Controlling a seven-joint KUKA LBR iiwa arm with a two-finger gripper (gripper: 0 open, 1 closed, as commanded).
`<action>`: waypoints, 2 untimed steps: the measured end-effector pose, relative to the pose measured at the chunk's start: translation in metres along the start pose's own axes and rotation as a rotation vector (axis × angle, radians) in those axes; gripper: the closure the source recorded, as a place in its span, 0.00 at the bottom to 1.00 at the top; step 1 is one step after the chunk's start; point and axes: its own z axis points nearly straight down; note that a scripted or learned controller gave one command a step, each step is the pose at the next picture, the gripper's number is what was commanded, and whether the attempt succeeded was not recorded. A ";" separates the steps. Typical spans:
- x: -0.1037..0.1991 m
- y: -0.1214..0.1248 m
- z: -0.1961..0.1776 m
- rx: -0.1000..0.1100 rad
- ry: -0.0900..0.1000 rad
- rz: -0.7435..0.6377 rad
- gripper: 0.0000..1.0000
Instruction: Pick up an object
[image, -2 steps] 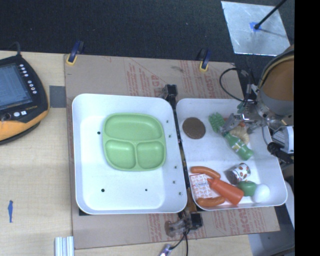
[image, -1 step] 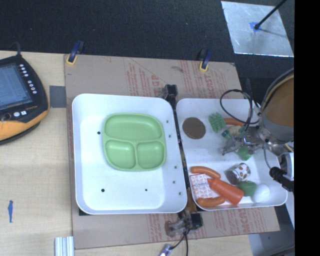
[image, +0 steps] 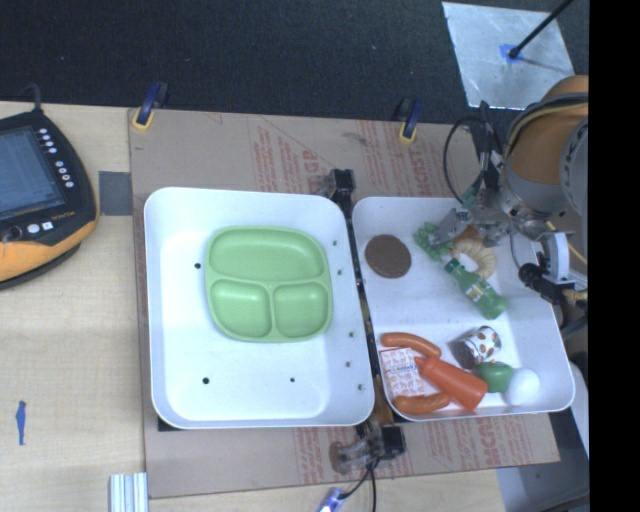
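Observation:
The right bin (image: 440, 300) holds several toy foods. A brown round cookie (image: 388, 256) lies at its far left. A green bottle (image: 476, 287) and a tan pastry (image: 478, 258) lie near the far right. Along the near side are two sausages (image: 410, 343), a red-and-white packet (image: 400, 373), an orange carrot (image: 455, 381), a brown-and-white ball (image: 481, 345), a green piece (image: 495, 375) and a white ball (image: 523, 385). My gripper (image: 468, 226) hangs low over the far right part of this bin, right above the pastry and a green item (image: 432, 240).
The left bin (image: 170, 330) holds a green divided plate (image: 268, 282). A teach pendant (image: 35, 195) lies on the bench at the far left. Clamps (image: 150, 105) hold the cardboard base. Cables loop around the arm's wrist (image: 540, 150).

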 end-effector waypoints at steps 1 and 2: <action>0.033 -0.069 -0.028 0.014 0.003 0.002 0.00; 0.032 -0.070 -0.038 0.017 0.002 0.000 1.00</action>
